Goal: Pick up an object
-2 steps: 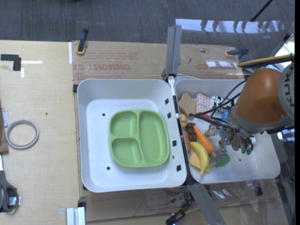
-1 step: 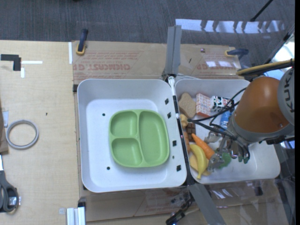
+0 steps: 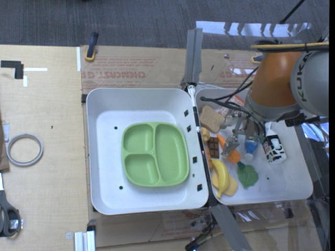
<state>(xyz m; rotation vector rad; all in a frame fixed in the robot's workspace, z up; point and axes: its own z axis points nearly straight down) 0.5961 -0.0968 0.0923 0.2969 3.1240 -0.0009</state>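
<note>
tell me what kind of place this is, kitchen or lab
Most likely a robotics lab bench, not a kitchen. A grey and orange arm reaches over two white bins, the food in the right bin looks like toys, such as a banana, and a tape roll lies on the wooden bench.

I see my arm [image 3: 309, 82] reaching in from the right, its grey upper link high in frame and the orange band [image 3: 275, 80] bulging just above the wrist. The wrist points steeply downward. Below it hangs the gripper [image 3: 236, 143], metal fingers [image 3: 230, 140] aimed down; I cannot judge their spread.
</note>
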